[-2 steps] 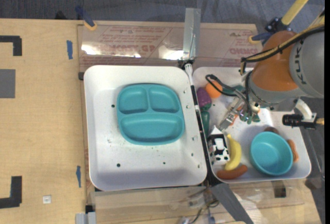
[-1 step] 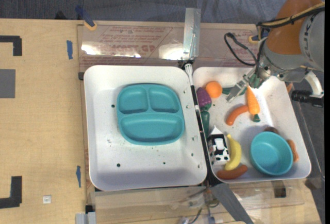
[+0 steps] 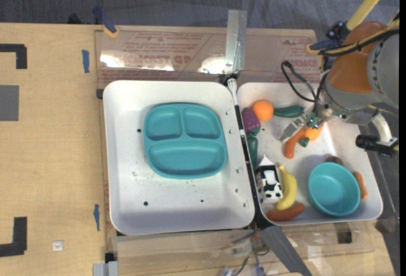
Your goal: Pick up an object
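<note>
My gripper hangs low in the right bin, directly over the thick end of an orange carrot that lies slanted on the bin floor. Whether it touches the carrot is unclear. A dark green vegetable lies just left of the gripper. An orange fruit and a purple grape bunch sit by the bin's left wall. Toward the front are a yellow banana, a black-and-white cow toy, a red sausage and a teal bowl.
The left bin holds a teal divided plate. A green item lies along the divider between the bins. The arm's orange band and grey body rise over the right bin's far right corner.
</note>
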Tool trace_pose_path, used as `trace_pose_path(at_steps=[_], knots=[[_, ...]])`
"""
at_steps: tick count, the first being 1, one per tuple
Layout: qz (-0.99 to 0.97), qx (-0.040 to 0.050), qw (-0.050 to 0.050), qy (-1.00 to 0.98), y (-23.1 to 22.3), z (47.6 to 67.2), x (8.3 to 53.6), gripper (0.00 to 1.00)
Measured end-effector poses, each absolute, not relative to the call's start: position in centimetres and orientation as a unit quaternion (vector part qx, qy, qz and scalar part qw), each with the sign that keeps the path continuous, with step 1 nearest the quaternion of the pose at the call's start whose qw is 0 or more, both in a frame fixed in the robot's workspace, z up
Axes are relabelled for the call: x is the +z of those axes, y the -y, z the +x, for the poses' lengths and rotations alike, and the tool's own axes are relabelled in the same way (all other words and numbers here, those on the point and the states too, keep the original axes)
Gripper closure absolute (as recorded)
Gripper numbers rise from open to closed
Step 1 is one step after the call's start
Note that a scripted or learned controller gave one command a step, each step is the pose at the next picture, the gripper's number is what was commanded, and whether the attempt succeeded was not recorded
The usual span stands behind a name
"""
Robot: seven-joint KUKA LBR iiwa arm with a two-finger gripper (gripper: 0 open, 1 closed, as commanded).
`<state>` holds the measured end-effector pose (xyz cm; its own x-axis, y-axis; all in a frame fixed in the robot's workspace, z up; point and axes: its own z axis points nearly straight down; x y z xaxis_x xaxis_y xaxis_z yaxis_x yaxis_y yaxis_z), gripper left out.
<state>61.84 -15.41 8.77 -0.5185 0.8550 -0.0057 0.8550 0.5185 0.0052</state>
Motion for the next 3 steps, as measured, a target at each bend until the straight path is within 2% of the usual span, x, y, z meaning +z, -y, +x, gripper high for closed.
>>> trace_pose_path(at_steps=[1, 2, 3], knots=[[0.489, 0.0006, 0.008, -0.872, 15.4, 62.2, 10.1, 1.0], [0.504, 0.0015, 0.004, -0.864, 15.6, 54.9, 8.9, 1.0], [0.514, 0.0029, 0.004, -0.858, 7.1, 53.6, 18.7, 1.0]])
